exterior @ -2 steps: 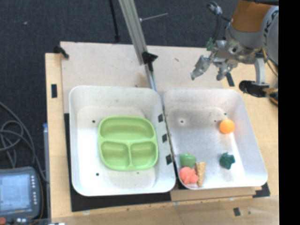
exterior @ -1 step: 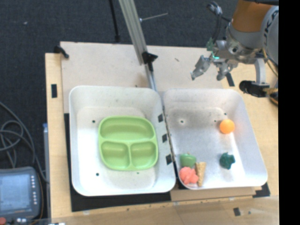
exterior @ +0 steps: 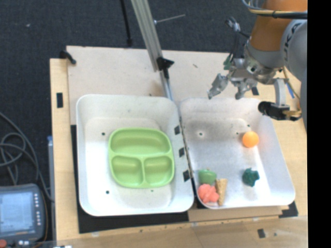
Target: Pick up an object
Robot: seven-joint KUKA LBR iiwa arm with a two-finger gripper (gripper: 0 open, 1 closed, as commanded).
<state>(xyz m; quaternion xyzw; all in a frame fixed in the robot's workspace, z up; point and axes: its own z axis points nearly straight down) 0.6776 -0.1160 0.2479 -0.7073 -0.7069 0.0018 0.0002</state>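
Note:
My gripper (exterior: 228, 92) hangs above the far edge of the right bin (exterior: 274, 138), its two fingers spread open with nothing between them. Well below it in that bin lie an orange ball (exterior: 250, 139) near the right wall, a dark green toy (exterior: 251, 177), a light green piece (exterior: 207, 176), a pink-red toy (exterior: 208, 194) and a tan cone (exterior: 222, 190) at the near edge. All of them rest on the bin floor, apart from the gripper.
The left bin (exterior: 93, 133) bears a light green divided plate (exterior: 140, 157). A slanted metal post (exterior: 150, 35) rises behind the bins near their shared wall. The bench's bare board (exterior: 114, 66) lies beyond the bins.

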